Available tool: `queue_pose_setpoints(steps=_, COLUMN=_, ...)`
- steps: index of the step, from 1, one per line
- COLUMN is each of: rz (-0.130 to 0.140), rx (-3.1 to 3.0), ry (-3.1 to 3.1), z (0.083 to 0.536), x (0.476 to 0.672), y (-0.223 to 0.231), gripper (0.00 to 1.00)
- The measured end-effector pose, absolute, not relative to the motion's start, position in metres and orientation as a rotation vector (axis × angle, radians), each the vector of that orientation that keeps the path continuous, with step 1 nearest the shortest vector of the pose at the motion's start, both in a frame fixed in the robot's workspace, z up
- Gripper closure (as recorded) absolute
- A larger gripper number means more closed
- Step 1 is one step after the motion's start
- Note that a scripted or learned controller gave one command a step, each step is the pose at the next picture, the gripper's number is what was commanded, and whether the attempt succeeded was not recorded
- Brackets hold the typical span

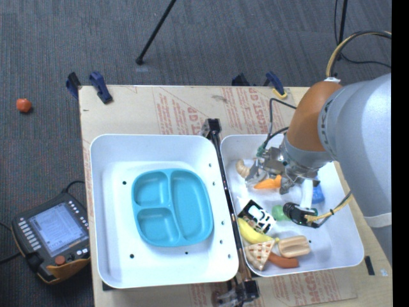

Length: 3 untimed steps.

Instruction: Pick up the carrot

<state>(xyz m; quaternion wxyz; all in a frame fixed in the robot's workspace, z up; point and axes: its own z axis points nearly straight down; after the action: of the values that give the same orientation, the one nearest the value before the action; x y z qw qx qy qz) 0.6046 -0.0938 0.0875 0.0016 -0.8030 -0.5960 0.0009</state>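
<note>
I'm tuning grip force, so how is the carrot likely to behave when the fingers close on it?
The carrot looks like a smooth, tapered toy, so it probably stays stiff and light. Its rounded, narrowing shape may let it slip or roll. The gripper sits right over it among crowded toys.

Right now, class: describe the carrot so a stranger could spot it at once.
Find the right-hand white bin. Look under the claw near the bin's middle. The carrot is the small orange wedge there, brighter than the tan hot dog bun nearer the front.

We saw the arm (348,133) reaching in from the right, wrist bent down, gripper (271,174) lowered.
</note>
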Motion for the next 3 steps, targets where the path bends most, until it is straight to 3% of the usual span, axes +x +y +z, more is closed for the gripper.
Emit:
queue_pose_setpoints(steps=1, rz=0.005, rx=-2.416, ry=-2.001, z=0.0872, x=0.6040, y=-0.0852, gripper=0.00)
queue_pose_setpoints(steps=2, rz=0.007, rx=-2.413, ry=-2.000, z=0.0969, x=0.6039, y=-0.0854, gripper=1.00)
queue_pose_setpoints(steps=3, rz=0.007, rx=-2.413, ry=-2.000, z=0.0968, x=0.6039, y=-0.0853, gripper=0.00)
